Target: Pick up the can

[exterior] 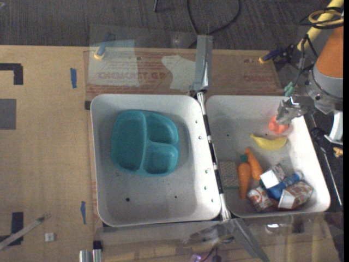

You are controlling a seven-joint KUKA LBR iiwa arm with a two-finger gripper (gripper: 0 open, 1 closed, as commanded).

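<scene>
The grey arm with its orange band (334, 59) reaches in from the right, and its jaws (286, 113) hang over the far part of the right shallow white bin (232, 113). Whether they are apart or together cannot be told from this slanted look down. Just beneath them lies a small orange-red soft object (276, 126), close against the metal tips; no object can be seen clamped between them.

The can (259, 197), a short cylinder with a red and white label, lies on its side in the near right corner of the same bin, well apart from the jaws. It touches a white and brown carton (295, 194) on its right, and a blue and white bottle-like item (280, 184) lies just beyond it. Two orange toy carrots (247, 171) lie just to its far left. A yellow toy banana (269, 142) rests between that cluster and the jaws.

In the left shallow white bin (109, 201) sits a teal plastic divided plate (144, 142), towards the far left. Both bins stand on a brown cardboard-covered surface (43, 146).
</scene>
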